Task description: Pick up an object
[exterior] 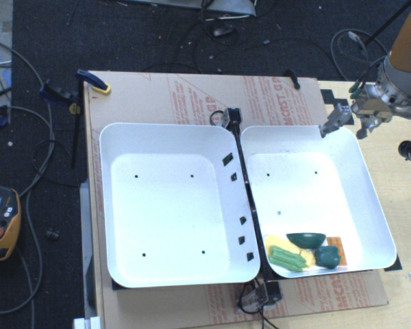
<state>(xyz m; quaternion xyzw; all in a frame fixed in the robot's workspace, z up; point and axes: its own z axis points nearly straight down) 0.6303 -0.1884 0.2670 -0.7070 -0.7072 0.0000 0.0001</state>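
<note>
Toys [306, 250] sit bunched in the right bin's [370, 184] near corner (all green-ish), while the gripper [345, 125] hovers at its far rim, fingers spread, holding nothing.

Green objects [306, 250] clustered right bin [342, 156] near corner.

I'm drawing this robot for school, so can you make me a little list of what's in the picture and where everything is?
claw: open, up by the far right corner of the right bin, holding nothing
right bin: toys bunched at its near edge
dark green bowl shape: in the toy pile
green bumpy toy: lying at the front left of the pile
teal lump: to the right of the bumpy toy
yellow piece: under the green toys
orange piece: behind the teal lump
left bin: white, beside the right bin
</note>
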